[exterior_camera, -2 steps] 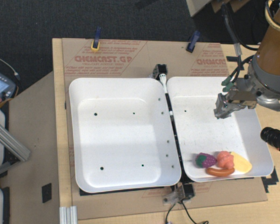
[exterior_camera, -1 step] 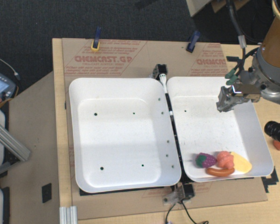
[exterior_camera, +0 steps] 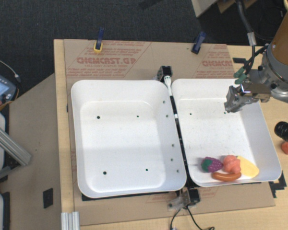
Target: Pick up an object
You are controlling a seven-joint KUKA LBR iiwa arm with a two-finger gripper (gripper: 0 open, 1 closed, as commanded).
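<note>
Brown cardboard sheet (exterior_camera: 134, 56) covers bench, dark carpet beyond it. Two white bins sit side by side: left bin (exterior_camera: 86, 128), right bin (exterior_camera: 206, 95). Toy pile sits in right bin's near corner: purple grape cluster (exterior_camera: 211, 164), orange-pink lump (exterior_camera: 232, 164), yellow piece (exterior_camera: 249, 168), red-orange sausage (exterior_camera: 226, 176), all touching or overlapping. Gripper (exterior_camera: 233, 101) hangs over right bin's far right part, well apart from pile; opening state cannot be told. Wide white floor lies between gripper and toys.
</note>
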